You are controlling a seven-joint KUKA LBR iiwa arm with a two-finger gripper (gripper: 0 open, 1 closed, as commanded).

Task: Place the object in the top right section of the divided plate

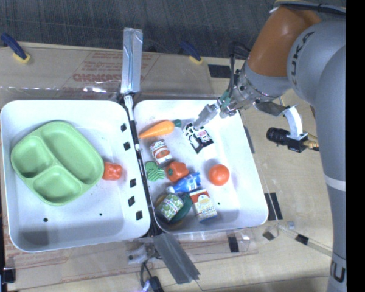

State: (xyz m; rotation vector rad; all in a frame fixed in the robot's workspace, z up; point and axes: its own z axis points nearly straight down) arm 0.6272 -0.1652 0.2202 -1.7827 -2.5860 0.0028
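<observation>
The green divided plate (55,160) lies in the left bin (24,236), with one large and two smaller sections. A small red-orange object (112,171) rests on the bin floor against the plate's right rim. My gripper (196,125) reaches down-left from the grey wrist into the right bin (246,187). It sits just above a small black-and-white carton (202,140). Whether the carton is touched or held is unclear.
The right bin also holds a carrot (157,128), a small jar (160,151), a red pepper (177,170), a blue carton (187,182), an orange ball (218,174), a green can (170,205) and a small box (205,205). A metal divider (131,59) stands between the bins.
</observation>
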